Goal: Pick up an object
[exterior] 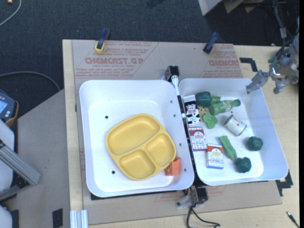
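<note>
My gripper hangs open over the far right corner of the right bin, with nothing between its fingers. The bin holds several small things. A green bottle lies beside a dark green piece near the back. Below them are a white and silver can, a green stick, two dark green lumps and a small orange and white box. Small printed boxes lie along the bin's left wall.
The left bin holds a yellow divided plate with an orange block at its right corner. Clamps grip the board's far edge. A black bracket sits between the bins.
</note>
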